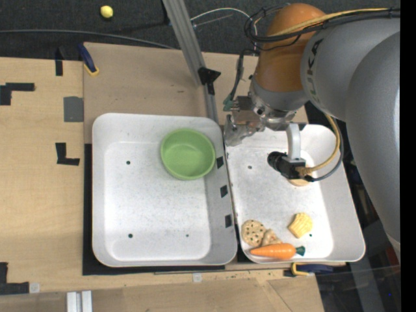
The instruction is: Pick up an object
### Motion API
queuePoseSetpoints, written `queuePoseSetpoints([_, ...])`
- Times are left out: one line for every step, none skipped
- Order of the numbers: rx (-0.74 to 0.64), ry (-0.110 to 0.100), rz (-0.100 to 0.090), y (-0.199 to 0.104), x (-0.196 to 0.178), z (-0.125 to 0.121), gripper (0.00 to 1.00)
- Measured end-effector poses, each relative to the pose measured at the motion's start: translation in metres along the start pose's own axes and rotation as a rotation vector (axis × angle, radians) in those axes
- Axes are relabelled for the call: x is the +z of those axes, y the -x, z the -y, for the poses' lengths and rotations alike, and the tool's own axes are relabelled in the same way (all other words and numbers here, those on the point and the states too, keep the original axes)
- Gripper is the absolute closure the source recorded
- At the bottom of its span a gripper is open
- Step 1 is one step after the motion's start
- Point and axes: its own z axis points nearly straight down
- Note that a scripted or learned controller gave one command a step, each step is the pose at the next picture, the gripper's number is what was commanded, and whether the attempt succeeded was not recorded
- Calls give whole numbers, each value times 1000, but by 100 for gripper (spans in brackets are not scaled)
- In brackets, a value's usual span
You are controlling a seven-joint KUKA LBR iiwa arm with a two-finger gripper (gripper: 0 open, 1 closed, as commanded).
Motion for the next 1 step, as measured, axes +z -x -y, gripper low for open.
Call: queuePoseSetpoints([-2,1,-1,-57,-9,18,100])
